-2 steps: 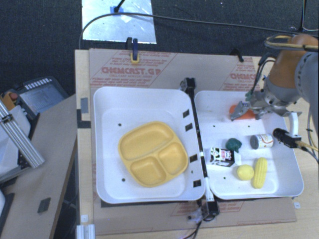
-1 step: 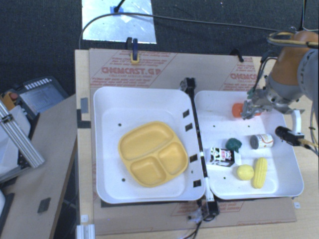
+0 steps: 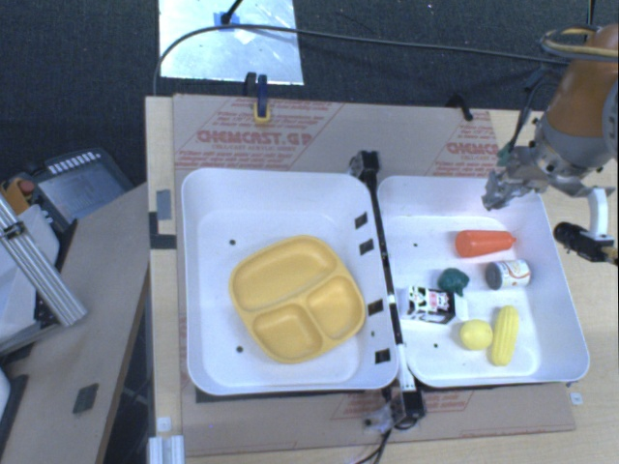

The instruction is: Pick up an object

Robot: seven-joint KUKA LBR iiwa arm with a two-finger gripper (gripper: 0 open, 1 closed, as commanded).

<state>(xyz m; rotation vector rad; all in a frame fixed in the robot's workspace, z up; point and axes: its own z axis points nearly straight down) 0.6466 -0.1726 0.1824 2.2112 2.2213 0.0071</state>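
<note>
Simply orange carrot, lying sideways

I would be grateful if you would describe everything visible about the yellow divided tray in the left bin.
The yellow tray is a rounded, plastic-looking plate with three compartments: one long one toward the far side and two smaller ones nearer the camera. It lies flat, face up and turned at an angle, on the floor of the left bin, roughly central. Nothing lies in it or touches it.
</note>
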